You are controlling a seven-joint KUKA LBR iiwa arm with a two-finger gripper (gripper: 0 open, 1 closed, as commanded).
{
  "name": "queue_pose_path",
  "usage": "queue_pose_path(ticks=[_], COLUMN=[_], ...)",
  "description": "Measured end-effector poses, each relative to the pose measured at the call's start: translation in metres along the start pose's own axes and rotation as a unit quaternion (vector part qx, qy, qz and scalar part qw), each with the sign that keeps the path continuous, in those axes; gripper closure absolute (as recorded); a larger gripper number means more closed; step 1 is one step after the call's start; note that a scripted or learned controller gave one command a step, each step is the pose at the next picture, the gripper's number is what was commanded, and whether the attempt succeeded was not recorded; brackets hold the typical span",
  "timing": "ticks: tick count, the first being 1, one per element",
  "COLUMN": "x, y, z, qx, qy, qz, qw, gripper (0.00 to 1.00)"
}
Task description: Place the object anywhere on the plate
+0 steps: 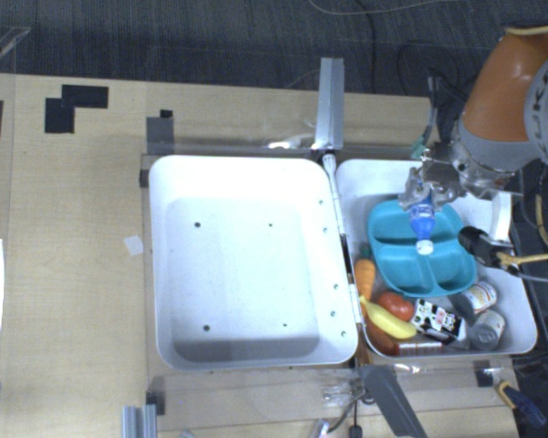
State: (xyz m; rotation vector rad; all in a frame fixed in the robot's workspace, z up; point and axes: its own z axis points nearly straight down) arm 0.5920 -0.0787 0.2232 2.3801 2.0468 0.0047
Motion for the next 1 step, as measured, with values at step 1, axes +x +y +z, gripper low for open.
queue_pose_path(ticks=[1], x=[0.045], y=[-0.0448], z=[-0.0739], qx=[-0.001], qy=[0.0], qz=[0.045], qw=[0.999], gripper=[1.0])
